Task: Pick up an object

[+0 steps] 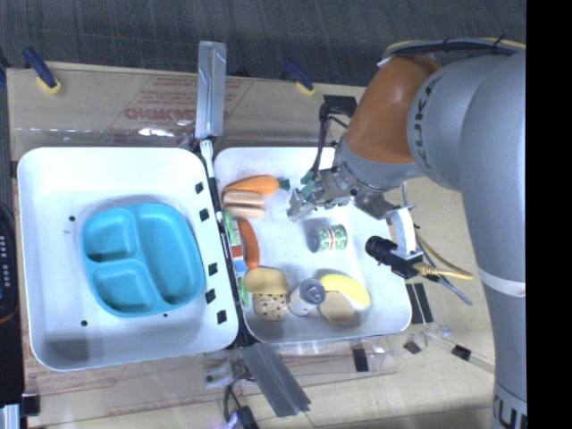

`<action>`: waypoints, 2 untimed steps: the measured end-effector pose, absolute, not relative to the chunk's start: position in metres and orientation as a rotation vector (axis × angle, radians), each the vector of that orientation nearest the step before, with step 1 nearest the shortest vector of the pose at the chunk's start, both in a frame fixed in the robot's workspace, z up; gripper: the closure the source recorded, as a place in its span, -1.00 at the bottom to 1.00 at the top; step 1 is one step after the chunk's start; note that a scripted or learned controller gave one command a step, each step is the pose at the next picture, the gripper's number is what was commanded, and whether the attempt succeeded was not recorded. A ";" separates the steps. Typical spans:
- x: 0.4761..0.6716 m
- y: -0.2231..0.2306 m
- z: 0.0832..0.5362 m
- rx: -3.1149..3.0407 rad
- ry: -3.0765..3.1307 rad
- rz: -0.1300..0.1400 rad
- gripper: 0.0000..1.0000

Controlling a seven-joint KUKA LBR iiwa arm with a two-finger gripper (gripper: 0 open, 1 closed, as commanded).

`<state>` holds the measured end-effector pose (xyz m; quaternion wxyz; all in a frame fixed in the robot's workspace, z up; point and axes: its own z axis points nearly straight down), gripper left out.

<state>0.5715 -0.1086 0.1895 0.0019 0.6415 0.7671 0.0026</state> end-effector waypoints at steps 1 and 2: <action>0.601 -0.167 0.092 1.961 2.451 0.001 1.00; 0.562 -0.206 0.092 1.721 2.630 -0.001 1.00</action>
